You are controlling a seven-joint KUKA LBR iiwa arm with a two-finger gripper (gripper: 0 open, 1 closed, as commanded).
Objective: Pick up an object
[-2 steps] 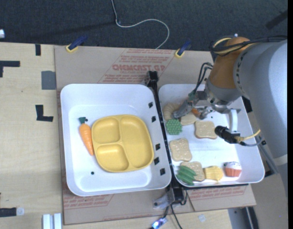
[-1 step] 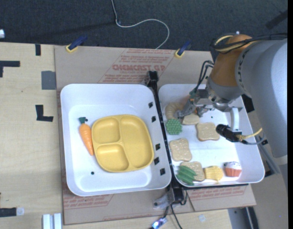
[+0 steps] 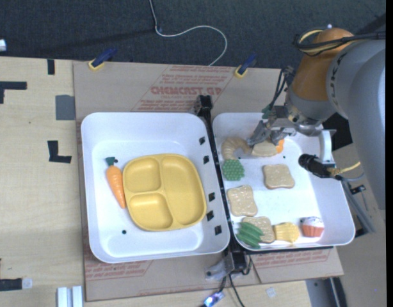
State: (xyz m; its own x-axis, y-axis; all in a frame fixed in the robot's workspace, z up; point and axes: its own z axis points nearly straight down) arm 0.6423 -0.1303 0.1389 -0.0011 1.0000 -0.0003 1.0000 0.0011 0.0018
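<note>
I log: gripper [image 3: 265, 139] low in right bin [image 3: 331, 226], over pale food piece [image 3: 264, 149]; finger state — cannot tell.

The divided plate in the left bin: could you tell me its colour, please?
Yellow; the divided plate shows plainly in the camera view.

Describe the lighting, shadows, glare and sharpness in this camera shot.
Camera view: even, soft overhead light; no harsh glare on the white bins. A faint shadow rims the yellow tray, and the arm darkens the area near the gripper. The carrot and toast slice read fairly crisp; small items by the gripper blur together at this resolution.
</note>
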